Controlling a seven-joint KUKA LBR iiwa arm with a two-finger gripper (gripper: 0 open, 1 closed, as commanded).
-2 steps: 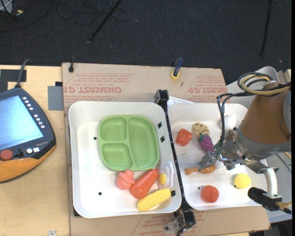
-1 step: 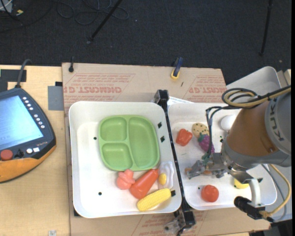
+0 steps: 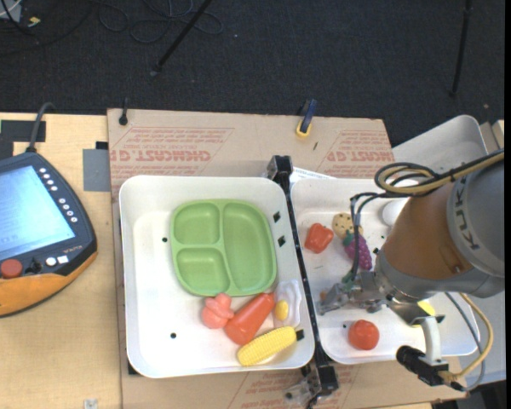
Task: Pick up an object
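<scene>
Your gripper sits low in the right bin, right up against the divider wall between the bins, and you can't tell from this angle what the claw is doing. Nothing visibly in it. The red tomato is just beside it, near the front rim. The red pepper, spotted cookie and purple piece crowd the back half. In the left bin, the green tray hogs the middle; the carrot, corn and pink toy hug the front edge.
</scene>
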